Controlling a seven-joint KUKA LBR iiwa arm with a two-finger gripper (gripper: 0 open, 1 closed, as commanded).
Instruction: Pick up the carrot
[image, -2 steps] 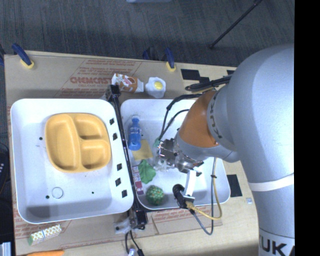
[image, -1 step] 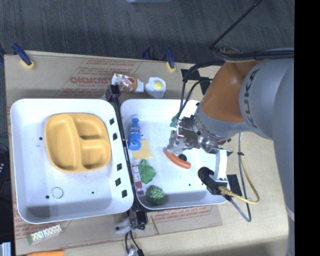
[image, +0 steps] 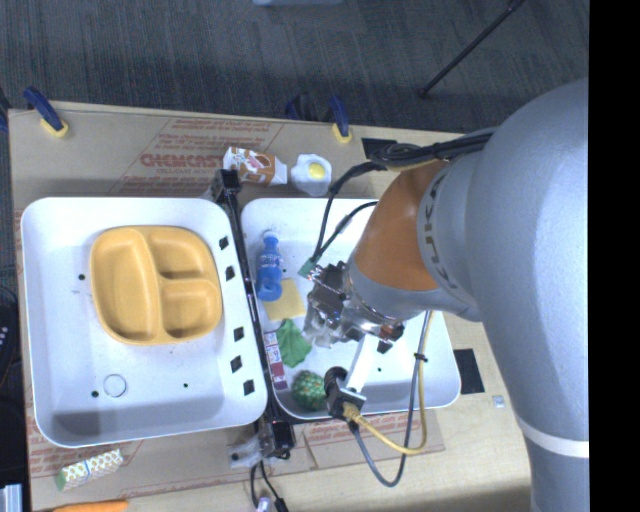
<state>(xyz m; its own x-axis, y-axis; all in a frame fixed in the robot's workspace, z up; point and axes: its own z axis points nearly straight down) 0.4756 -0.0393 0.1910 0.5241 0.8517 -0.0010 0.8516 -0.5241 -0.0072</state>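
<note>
Grey gripper (image: 322, 328) above right bin (image: 440, 385)

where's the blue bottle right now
The blue bottle lies in the right bin, close to its left wall, just left of the gripper and above the green leafy piece.

Two white bins are seen side by side. A yellow tray (image: 155, 282) is held in the left bin (image: 45, 330). The right bin (image: 440, 385) is reached into by the grey arm (image: 480, 220). A blue bottle (image: 269, 267) and green things (image: 293, 342) are seen there.
</note>
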